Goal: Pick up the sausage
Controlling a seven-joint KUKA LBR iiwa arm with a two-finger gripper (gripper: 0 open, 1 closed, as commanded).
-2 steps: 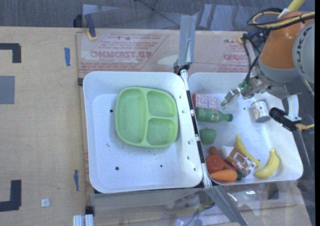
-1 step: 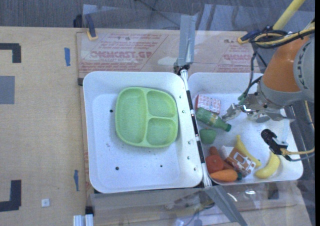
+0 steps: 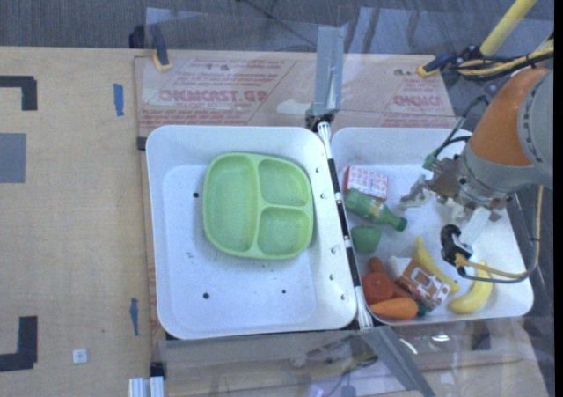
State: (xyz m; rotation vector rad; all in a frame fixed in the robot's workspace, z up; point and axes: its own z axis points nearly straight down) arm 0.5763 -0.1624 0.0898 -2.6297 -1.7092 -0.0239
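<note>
Left bin [image 3: 176, 281] holds green divided plate [image 3: 258, 206]; gripper [image 3: 420, 195] over right bin [image 3: 396, 153], near green bottle [image 3: 374, 209].

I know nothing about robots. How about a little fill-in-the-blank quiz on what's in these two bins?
1. The plate in the left bin is coloured ___.
2. It is divided into ___ compartments.
3. The gripper hangs over the bin that holds the banana, the ___ one.

Missing words: green; three; right.
</note>
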